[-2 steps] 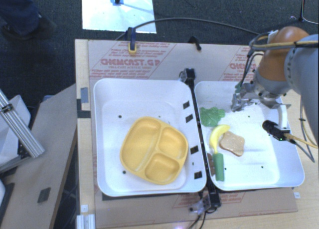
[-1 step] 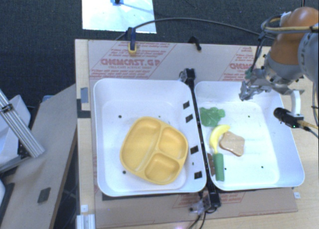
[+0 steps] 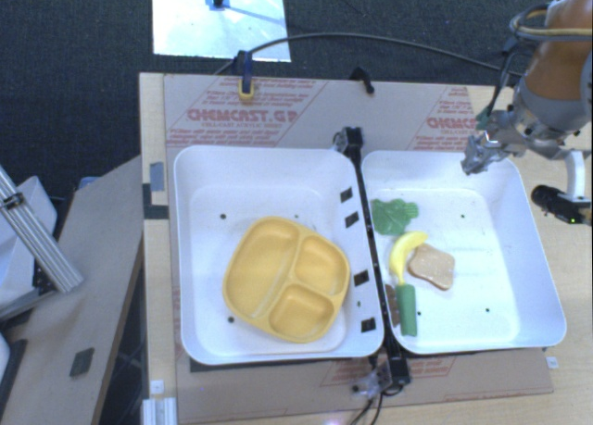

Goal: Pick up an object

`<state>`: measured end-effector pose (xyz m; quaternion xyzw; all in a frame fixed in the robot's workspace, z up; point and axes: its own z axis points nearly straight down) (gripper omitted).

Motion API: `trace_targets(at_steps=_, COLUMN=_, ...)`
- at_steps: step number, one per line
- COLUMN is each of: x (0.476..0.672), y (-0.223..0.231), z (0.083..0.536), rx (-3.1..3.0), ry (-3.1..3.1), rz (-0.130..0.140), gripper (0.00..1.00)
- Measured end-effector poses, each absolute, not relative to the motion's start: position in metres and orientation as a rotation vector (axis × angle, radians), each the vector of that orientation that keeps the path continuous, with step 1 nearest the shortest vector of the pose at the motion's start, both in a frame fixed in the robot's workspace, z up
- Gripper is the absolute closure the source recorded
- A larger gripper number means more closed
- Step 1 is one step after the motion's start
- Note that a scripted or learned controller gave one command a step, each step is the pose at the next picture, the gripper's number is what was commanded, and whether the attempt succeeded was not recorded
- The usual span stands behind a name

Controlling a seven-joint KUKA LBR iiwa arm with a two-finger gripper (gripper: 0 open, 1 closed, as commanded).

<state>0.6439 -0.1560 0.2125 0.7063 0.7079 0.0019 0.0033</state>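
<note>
The claw (image 3: pixel 474 160) hangs over the right bin's (image 3: pixel 519 321) far edge; whether it is spread cannot be told. The toast (image 3: pixel 432 267) lies well apart, by the banana (image 3: pixel 404 252).

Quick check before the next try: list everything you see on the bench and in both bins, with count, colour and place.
Left bin: one, white, left half of the bench.
Right bin: one, white, beside it.
Divided plate: one, yellow, in the left bin.
Leafy toy: one, green, right bin near the divider.
Banana: one, yellow, below the leafy toy.
Bread slice: one, tan, touching the banana.
Stick-shaped item: one, green, near the divider.
Gripper: one, grey, over the right bin's far corner.
</note>
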Motion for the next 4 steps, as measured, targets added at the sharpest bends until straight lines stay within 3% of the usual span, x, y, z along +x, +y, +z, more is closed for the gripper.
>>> trace_targets(at_steps=1, x=0.645, y=-0.156, z=0.238, rx=2.213, ry=2.223, rz=0.005, gripper=1.0)
trace_targets(at_steps=2, x=0.632, y=-0.101, z=0.229, rx=2.213, ry=2.23, rz=0.001, gripper=1.0)
trace_targets(at_steps=3, x=0.603, y=-0.047, z=0.228, rx=2.213, ry=2.232, rz=0.001, gripper=1.0)
trace_targets(at_steps=4, x=0.586, y=0.01, z=0.236, rx=2.211, ry=2.234, rz=0.003, gripper=1.0)
